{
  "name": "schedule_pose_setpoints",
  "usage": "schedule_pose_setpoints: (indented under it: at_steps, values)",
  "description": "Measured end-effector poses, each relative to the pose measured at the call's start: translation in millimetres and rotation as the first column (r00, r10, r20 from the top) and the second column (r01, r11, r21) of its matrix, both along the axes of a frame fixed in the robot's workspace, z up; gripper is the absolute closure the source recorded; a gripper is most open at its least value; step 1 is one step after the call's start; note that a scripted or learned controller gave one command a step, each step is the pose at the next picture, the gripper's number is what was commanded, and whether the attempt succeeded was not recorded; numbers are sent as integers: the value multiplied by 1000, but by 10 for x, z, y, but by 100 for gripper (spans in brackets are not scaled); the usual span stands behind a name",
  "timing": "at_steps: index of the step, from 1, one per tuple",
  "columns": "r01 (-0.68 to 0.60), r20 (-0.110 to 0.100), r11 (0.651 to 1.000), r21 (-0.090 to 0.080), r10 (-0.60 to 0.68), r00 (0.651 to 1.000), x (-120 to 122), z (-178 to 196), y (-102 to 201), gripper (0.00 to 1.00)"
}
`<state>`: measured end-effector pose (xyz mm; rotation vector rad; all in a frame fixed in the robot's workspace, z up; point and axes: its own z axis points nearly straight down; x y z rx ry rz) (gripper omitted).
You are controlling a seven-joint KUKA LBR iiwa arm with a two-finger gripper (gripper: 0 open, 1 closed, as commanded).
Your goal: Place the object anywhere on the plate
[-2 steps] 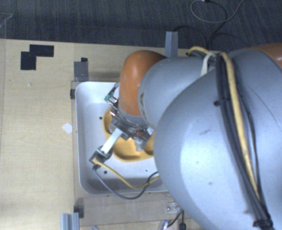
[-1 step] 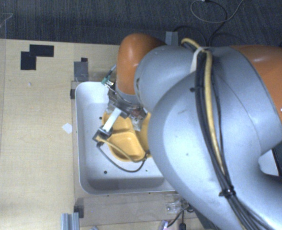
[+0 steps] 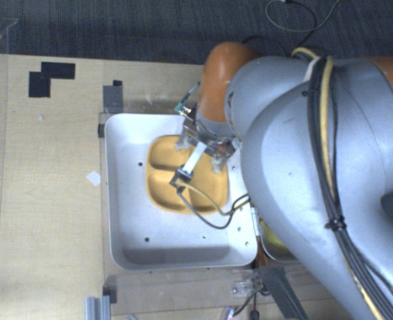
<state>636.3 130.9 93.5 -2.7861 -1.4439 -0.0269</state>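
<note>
A yellow-orange plate (image 3: 164, 179) with divided compartments lies in the left white bin (image 3: 126, 199). My gripper (image 3: 197, 155) hangs directly over the plate's upper right part, with the orange-banded wrist (image 3: 219, 79) behind it. A pale narrow piece (image 3: 188, 167) slants down from the gripper over the plate's middle; I cannot tell whether it belongs to the gripper or is a held object. A thin dark cable (image 3: 213, 220) loops from there across the plate's lower right edge.
The big grey arm (image 3: 316, 179) covers nearly all of the right bin; a sliver of something yellow-green (image 3: 271, 237) peeks out beneath it. Bare white bin floor lies left of and below the plate. Black tape marks (image 3: 49, 75) sit on the bench at upper left.
</note>
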Motion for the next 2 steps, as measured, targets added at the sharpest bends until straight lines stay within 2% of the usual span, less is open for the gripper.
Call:
schedule_pose_setpoints:
  at_steps: [1, 2]
  values:
    - [360, -15, 933, -5, -360, 933, 323, 926, -469, 0]
    - [608, -13, 794, -5, -608, 794, -93, 250, 322, 0]
